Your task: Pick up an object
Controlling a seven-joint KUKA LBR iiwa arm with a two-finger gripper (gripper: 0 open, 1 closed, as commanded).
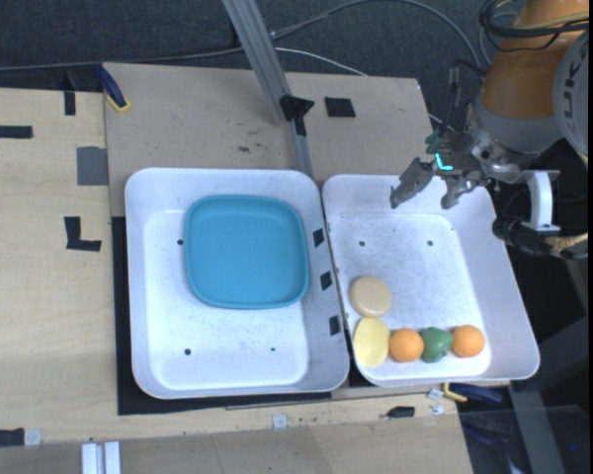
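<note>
My gripper (431, 191) hangs spread and empty over the right bin's (509, 294) far edge; the fruit (407, 345) crowd its near wall, so I risk a wall-blocked, glancing grab.

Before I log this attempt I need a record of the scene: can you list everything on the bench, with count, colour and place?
Left bin: 1, white, left half of the bench.
Right bin: 1, white, beside the left bin.
Plate: 1, blue, squarish, in the left bin.
Beige round item: 1, tan, right bin, near its left wall.
Yellow item: 1, yellow, right bin's front left corner, just below the beige one.
Orange balls: 2, orange, along the right bin's front wall, the second at.
Green item: 1, green, between the two orange balls.
Gripper: 1, grey, fingers spread, above the right bin's far edge, holding nothing.
</note>
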